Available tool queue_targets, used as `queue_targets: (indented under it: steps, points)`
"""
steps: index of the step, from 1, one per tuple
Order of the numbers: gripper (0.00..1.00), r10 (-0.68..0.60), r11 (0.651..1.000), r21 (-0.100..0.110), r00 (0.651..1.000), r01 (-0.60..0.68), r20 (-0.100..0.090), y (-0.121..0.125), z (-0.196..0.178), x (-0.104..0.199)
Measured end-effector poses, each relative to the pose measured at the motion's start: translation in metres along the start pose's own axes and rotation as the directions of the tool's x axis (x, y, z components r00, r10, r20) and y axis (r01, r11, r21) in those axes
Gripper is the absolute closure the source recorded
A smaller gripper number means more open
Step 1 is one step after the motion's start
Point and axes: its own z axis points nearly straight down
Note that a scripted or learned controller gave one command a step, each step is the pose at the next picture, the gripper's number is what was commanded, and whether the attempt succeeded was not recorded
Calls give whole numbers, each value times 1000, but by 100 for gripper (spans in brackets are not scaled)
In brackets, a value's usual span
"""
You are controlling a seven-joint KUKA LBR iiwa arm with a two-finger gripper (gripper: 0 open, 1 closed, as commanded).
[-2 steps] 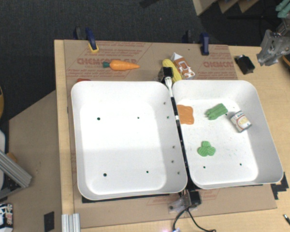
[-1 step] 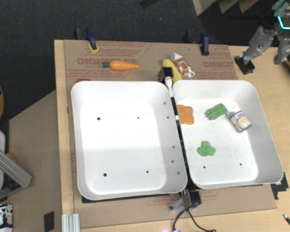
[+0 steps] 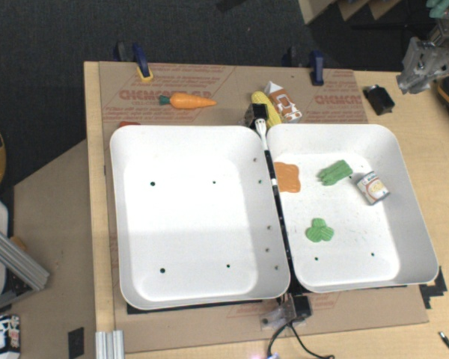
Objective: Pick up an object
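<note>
Starting at the front, the right bin has 4 small things in it. Closest is a bumpy green toy. Next, further back, is a little can lying on its side, near a green veg piece. An orange flat piece sits right by the wall next to the left bin. Behind the bins, on the cardboard, lie a banana, a small carton touching it, & a carrot off to the side.

Far back in the corner is the gripper, well away from every toy. It's too small & blurry to say if it's gaping or closed. Nothing is picked up yet.

What could go wrong, I think: the can may roll away when bumped. The orange piece is flat & hugs the wall, so the gripper could hit the wall or slide over it. The green toys are small, so a grab that's a bit off would miss.
</note>
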Motion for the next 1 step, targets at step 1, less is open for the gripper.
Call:
queue_targets:
  steps: [1]
  points:
    - [0, 0, 1000, 2, 1000, 0, 0, 0, 1, 0]
